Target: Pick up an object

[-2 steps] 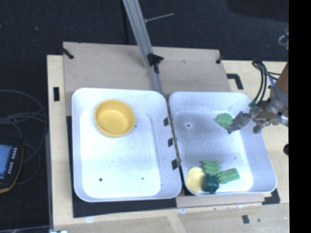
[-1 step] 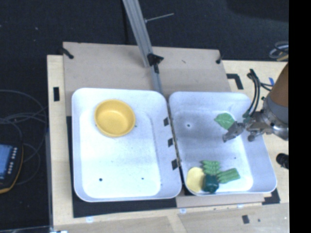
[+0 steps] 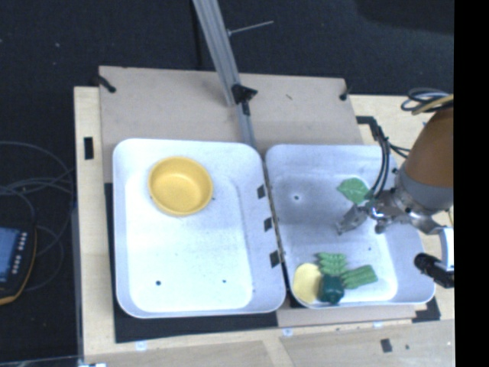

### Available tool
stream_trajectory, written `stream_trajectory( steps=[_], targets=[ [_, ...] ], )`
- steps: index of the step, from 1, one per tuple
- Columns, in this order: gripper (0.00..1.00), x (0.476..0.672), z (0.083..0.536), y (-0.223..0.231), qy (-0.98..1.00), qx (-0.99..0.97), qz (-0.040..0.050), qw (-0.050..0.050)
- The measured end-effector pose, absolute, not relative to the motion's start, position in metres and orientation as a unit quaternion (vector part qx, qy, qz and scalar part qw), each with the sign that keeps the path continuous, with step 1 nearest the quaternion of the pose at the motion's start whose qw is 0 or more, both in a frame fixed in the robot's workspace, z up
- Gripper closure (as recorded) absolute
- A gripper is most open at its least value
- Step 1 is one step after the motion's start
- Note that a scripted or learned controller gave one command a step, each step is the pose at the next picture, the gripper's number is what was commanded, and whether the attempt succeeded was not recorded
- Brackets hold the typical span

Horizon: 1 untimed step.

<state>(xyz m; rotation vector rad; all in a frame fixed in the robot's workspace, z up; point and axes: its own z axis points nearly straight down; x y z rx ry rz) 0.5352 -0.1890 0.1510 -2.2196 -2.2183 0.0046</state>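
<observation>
Leaf (image 3: 353, 189): thin, light, floppy plastic; pinch at its edge. Hand (image 3: 353, 222) just below; open or closed, cannot tell.

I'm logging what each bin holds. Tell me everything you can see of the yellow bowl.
The yellow bowl is round, plain and smooth, plastic by its look. It stands upright, mouth up, nothing visible inside. It sits in the left bin, near the far left corner, resting on the bin floor, apart from the walls. Nothing else touches it.
</observation>
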Motion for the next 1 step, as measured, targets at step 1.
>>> stream_trajectory(
  steps=[1],
  targets=[
    [0.00,0.5350,0.1000,-0.1896,-0.707,-0.707,0.0005,0.000]
  ],
)
